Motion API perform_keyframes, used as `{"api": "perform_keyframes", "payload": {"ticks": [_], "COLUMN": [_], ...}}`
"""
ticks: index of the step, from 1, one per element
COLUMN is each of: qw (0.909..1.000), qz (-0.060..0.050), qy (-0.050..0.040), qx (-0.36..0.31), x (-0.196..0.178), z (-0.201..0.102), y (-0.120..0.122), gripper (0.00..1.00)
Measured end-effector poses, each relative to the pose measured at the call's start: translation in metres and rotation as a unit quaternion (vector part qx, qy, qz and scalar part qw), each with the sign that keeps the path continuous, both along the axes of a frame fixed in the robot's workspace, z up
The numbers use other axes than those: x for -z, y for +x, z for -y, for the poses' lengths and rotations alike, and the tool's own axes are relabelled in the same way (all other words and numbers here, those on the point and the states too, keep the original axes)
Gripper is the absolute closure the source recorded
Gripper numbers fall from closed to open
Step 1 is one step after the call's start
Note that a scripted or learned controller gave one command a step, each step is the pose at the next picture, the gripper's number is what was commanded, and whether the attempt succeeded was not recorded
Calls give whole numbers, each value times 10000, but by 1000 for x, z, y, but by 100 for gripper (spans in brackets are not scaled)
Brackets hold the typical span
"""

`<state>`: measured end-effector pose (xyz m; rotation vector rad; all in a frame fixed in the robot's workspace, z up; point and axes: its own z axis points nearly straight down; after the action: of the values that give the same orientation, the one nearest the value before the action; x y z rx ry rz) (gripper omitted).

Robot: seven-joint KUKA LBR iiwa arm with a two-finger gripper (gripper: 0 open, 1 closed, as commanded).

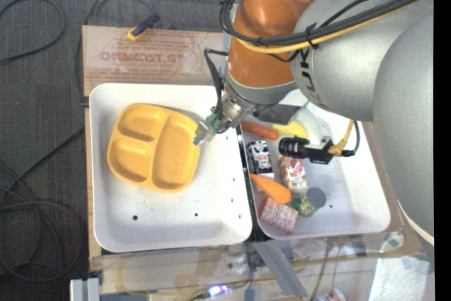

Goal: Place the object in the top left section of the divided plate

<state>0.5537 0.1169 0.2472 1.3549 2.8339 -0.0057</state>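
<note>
From above, the pincer (pixel 209 129) hangs at the right edge of the yellow divided plate (pixel 153 146) in the left bin (pixel 169 222), a small green object (pixel 215 123) at its tip. How wide it's open — cannot tell. The right bin (pixel 352 211) carries a carrot (pixel 271 187) and packets.
</note>
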Motion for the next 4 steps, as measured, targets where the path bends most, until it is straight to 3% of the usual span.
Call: {"api": "perform_keyframes", "payload": {"ticks": [1, 2, 3, 4], "qw": [9988, 9958, 9997, 9983], "qz": [8, -13, -18, -9], "qy": [4, 7, 9, 7], "qx": [-491, 915, -232, -585], "x": [-67, 22, 43, 20], "z": [54, -2, -66, -63], "y": [1, -55, -71, -63], "gripper": [100, 100, 100, 100]}}
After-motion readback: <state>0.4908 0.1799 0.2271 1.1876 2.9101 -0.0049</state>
